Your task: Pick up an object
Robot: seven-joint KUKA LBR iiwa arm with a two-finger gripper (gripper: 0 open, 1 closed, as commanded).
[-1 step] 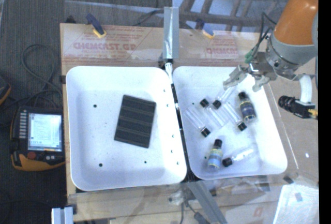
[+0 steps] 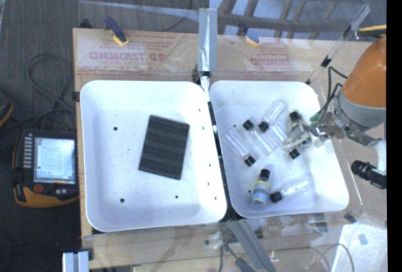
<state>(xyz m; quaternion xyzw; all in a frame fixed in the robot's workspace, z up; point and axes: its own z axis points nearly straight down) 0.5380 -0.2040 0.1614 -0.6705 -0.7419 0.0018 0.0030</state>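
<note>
Clear plastic vials w/ black caps (image 2: 274, 115) lying scattered in right bin (image 2: 326, 198), most just left of & below gripper (image 2: 304, 136), gripper hovering over that bin, open/shut can't tell, left bin (image 2: 100, 201) holding dark ribbed slab (image 2: 164, 147) well left of gripper.

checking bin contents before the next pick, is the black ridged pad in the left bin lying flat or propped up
Lying flat. The black ridged pad rests on the floor of the left bin, its whole top face showing, turned slightly askew, clear of the walls.
</note>
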